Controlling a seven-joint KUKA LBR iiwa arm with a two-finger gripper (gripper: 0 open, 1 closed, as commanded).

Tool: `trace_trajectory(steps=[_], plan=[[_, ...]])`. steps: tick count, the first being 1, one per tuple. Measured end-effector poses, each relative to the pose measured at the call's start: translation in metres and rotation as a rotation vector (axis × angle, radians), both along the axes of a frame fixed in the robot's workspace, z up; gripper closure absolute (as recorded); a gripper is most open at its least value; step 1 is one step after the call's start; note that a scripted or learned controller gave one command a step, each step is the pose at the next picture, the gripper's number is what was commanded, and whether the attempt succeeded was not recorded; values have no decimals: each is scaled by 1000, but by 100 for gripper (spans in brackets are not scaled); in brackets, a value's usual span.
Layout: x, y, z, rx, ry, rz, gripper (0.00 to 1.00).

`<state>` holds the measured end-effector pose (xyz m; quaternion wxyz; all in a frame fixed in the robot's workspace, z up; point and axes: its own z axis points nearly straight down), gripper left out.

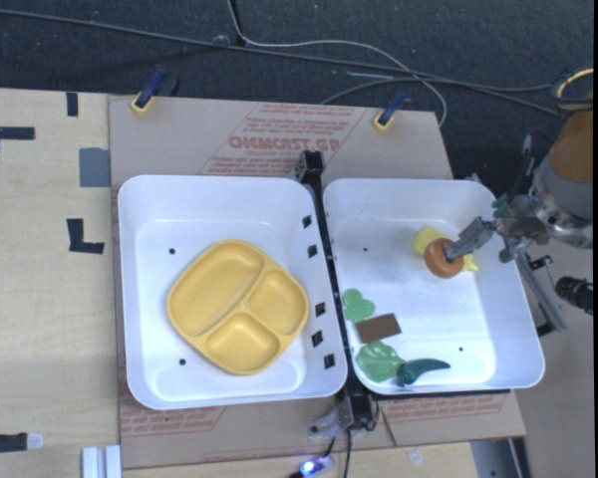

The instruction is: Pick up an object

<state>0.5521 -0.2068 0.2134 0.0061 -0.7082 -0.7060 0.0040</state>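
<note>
camera view: fixed, looking down at a slant on both bins

left white bin [140, 267]: has the yellow three-compartment plastic plate [238, 307] lying flat in the middle, well apart from the arm

right white bin [508, 347]: the small stuff is here, so it makes sense the arm works this side

orange round piece with a yellow bit behind it [441, 257]: upper right part of that bin, likely the target

gripper [470, 239]: hangs right at the orange piece, looks like touching; can't tell its state, honestly

leftovers: green leafy shapes [371, 347], brown flat rectangle [380, 328], dark teal curved piece [422, 368], bunched near the front-left corner

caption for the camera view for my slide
Gripper at an orange-and-yellow toy in the right bin; yellow divided plate in the left.
</note>
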Motion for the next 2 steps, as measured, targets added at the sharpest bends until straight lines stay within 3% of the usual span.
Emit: trace_trajectory(steps=[1, 2], plan=[[3, 0, 8, -3, -13, 4, 0], [2, 1, -36, -3, -9, 4, 0]])
